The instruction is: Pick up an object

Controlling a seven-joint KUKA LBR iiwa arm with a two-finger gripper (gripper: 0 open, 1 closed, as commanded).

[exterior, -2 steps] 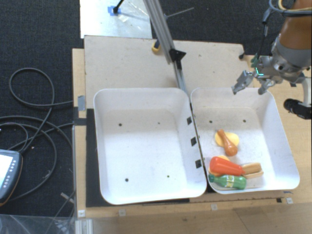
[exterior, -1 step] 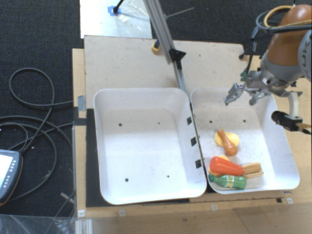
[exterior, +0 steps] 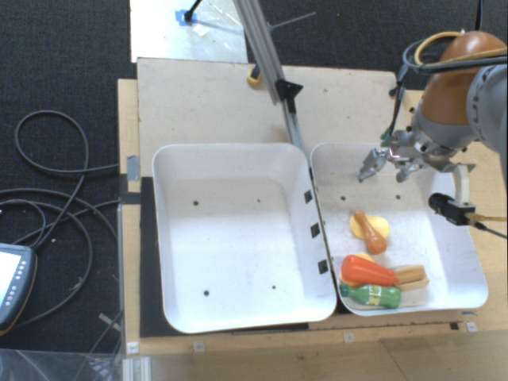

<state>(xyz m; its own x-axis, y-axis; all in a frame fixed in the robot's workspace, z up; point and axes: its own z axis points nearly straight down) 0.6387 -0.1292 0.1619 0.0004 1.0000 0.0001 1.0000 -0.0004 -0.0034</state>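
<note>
Lying closest to the lens, along the near rim of the right-hand shallow white bin (exterior: pixel 468 288), is a small green plastic bottle (exterior: pixel 371 294) with a yellow band around its middle, resting on its side. Just behind it and touching it, an orange-red carrot-shaped toy (exterior: pixel 367 272) is lying pointed toward the right, with a tan sausage-like roll (exterior: pixel 411 275) sitting against its tip. A little farther back in the same bin, a slim orange-brown piece shaped like a drumstick (exterior: pixel 371 232) is resting across a flat yellow round slice (exterior: pixel 378 226), both apart from the cluster at the front.

Next to this bin, on its left and touching it along a shared edge, the other shallow white bin (exterior: pixel 171 236) is sitting with its bare floor showing a few dark dots. Both bins are resting on a pale wooden worktop (exterior: pixel 206 101), which is standing on dark carpet where black cables (exterior: pixel 48 165) are looping beside a grey handheld screen unit (exterior: pixel 14 280).

Reaching in from the right, the grey arm with its orange band (exterior: pixel 464 86) is hanging over the far part of the right bin. Its metal two-finger gripper (exterior: pixel 389 167) is hovering above the bin floor, well apart from all the toys. Its jaws are standing spread, with nothing between them. A slanted metal pole (exterior: pixel 262 42) is crossing the worktop behind the bins.
</note>
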